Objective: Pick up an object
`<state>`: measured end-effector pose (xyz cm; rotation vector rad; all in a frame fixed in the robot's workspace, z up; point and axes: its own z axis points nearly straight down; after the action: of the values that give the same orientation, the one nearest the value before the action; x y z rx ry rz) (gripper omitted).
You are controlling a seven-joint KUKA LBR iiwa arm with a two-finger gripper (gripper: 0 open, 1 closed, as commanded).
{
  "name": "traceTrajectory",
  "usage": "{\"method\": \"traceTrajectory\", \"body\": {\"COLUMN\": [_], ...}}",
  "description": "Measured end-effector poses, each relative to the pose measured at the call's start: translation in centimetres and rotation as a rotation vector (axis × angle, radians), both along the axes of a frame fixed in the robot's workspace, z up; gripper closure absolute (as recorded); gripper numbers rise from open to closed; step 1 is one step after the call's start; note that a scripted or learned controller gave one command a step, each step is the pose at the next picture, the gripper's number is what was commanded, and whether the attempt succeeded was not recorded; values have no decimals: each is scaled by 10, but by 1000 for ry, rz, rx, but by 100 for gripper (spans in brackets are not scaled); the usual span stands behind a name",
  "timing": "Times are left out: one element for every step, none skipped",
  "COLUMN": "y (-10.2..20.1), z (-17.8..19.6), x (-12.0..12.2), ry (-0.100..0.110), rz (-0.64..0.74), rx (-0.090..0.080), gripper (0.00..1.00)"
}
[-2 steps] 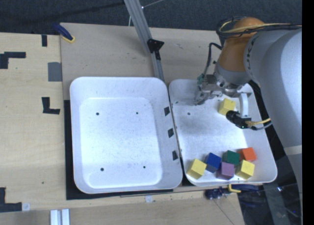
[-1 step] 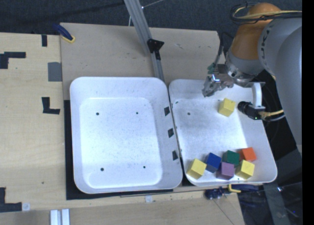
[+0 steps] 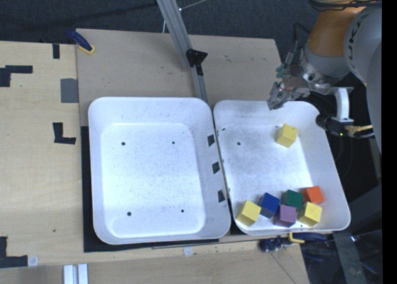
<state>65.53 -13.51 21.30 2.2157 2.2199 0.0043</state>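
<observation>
tool: tool [image 3: 276, 99] hangs over the right bin's far rim; can't tell its state, nothing visibly in it
arm: grey arm [image 3: 347, 35], orange band, glossy
right bin: right bin [image 3: 248, 152] shallow white plastic, rounded corners, speckled floor
yellow cube: yellow cube [image 3: 286, 135] alone, matte, tilted, near far edge, just below tool
cluster: near-right corner: yellow block [image 3: 249, 213], blue block [image 3: 269, 204], green block [image 3: 292, 199], purple block [image 3: 286, 214], orange block [image 3: 314, 195], second yellow block [image 3: 311, 213]
left bin: left bin [image 3: 149, 171] same white plastic
counter: counter [image 3: 124, 66] pale wood

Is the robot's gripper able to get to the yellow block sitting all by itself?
Probably yes. The gripper is near the right bin's far edge, with the lone yellow block just below it in view and nothing between them.
</observation>
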Motion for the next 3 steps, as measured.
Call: {"method": "traceTrajectory", "body": {"y": [4,52,103], "z": [43,46,31], "x": [2,5,-1], "ry": [1,5,9], "rz": [1,4,4], "rx": [1,3,3], "gripper": [100,100,100]}}
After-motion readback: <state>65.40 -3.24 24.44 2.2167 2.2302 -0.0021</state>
